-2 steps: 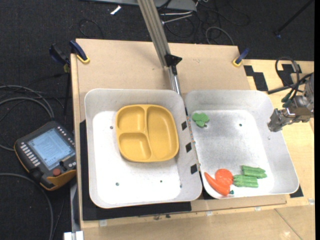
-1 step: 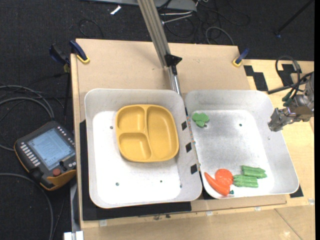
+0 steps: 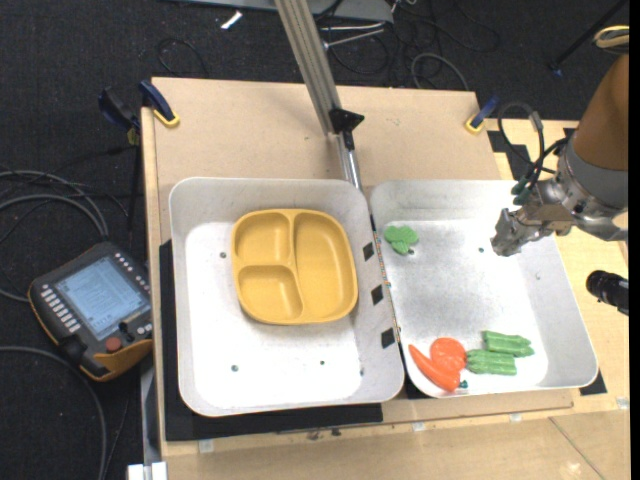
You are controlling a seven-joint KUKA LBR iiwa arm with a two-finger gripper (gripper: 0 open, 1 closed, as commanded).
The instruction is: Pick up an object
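Here's the grey arm with its orange band reaching in from the right, and its two-finger gripper [image 3: 506,241] hangs low over the upper right part of the right-hand shallow white bin [image 3: 470,288]. From where I stand I cannot tell whether it is released or clenched; nothing is visible in its grasp. The toys are all well apart from it: a small green leafy piece [image 3: 401,238] lies near the bin's upper left, close to the divide between the bins. Down along the near edge there's a cluster: an orange-red tomato-like piece [image 3: 447,352] with an orange carrot-shaped piece [image 3: 430,368] touching it on its left, and just beside them to the right two green pea-pod shapes [image 3: 500,353], one above the other. Over in the left-hand white bin [image 3: 200,288] sits a yellow plastic divided plate [image 3: 295,266] with three compartments, roughly in the middle. Both bins rest side by side on the tan wooden tabletop [image 3: 250,128], and a grey handheld control pendant [image 3: 92,308] lies on the dark floor to the left.
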